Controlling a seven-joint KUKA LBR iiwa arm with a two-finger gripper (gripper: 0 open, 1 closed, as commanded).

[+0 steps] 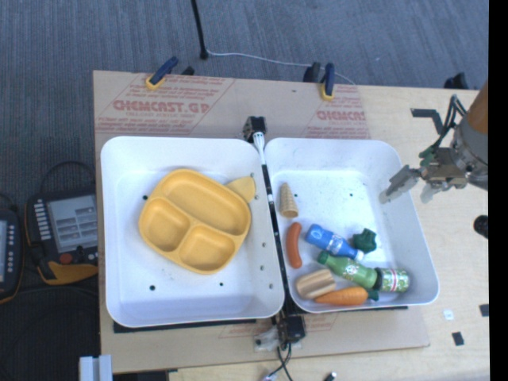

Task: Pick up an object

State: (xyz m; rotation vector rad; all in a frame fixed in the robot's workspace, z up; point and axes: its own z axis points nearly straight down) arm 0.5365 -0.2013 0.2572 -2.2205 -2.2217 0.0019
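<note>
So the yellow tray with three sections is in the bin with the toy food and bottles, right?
Not quite. The camera view shows the yellow tray with three sections in the left bin. The toy food, like the carrot and sausage, and the bottles sit in the right bin.

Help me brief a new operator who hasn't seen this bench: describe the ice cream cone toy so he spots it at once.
Look in the right-hand white bin, the one holding the small toys. Along its left wall, nearer the far end, lies the ice cream cone toy, above the sausage. It is tan and waffle-patterned, tapering to a point, and lies apart from the cluster at the bin's near end.
</note>
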